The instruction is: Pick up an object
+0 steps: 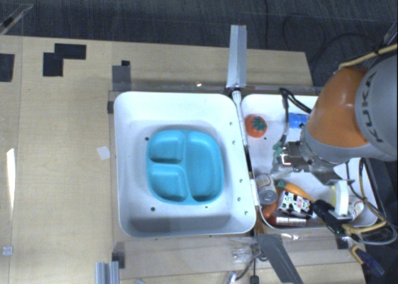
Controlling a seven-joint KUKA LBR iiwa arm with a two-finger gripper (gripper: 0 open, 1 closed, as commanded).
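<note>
My gripper (284,154) hangs low over the middle of the right bin (268,104), under the orange band of the arm. Just in front of it lie an orange carrot-like piece (297,189), a small metal can (268,196) and a black-and-white patterned box (293,203) near the bin's front wall. An orange-red round toy with a green top (255,125) rests at the bin's back left. A blue item (298,121) lies behind the gripper, partly hidden by the arm. Nothing shows between the gripper and these things.
The left bin (127,152) holds a blue divided plate (185,165) in its middle. A metal post (237,59) stands behind the wall between the bins. The arm covers the right half of the right bin.
</note>
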